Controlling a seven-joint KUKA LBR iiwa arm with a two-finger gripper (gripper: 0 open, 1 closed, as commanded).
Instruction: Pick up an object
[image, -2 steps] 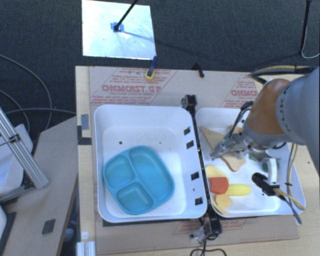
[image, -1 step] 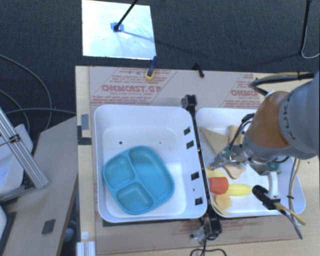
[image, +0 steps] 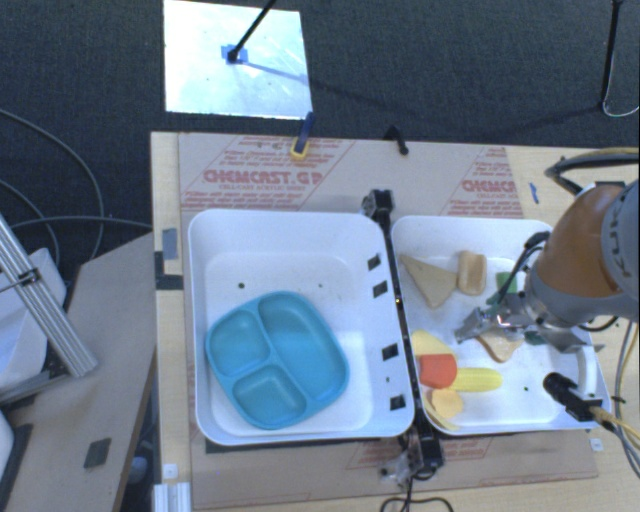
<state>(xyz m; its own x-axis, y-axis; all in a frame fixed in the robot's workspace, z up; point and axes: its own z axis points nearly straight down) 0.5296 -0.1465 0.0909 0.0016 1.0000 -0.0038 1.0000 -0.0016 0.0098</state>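
The right bin (image: 560, 415) holds several toy foods. A tan wedge (image: 428, 281) and a tan block (image: 471, 272) lie at its back. A yellow piece (image: 430, 345), a red piece (image: 437, 371), a long yellow piece (image: 479, 379) and an orange-yellow piece (image: 446, 404) sit at its front left. My gripper (image: 500, 326) hangs low over the bin's middle, directly above a pale tan piece (image: 496, 348) that it partly hides. A small green piece (image: 503, 286) peeks out behind the wrist.
In the left bin (image: 300, 232) lies a blue divided plate (image: 277, 357). The black divider (image: 393, 300) between the bins runs just left of the toy foods. The arm's orange band (image: 590, 245) covers the right bin's far right side.
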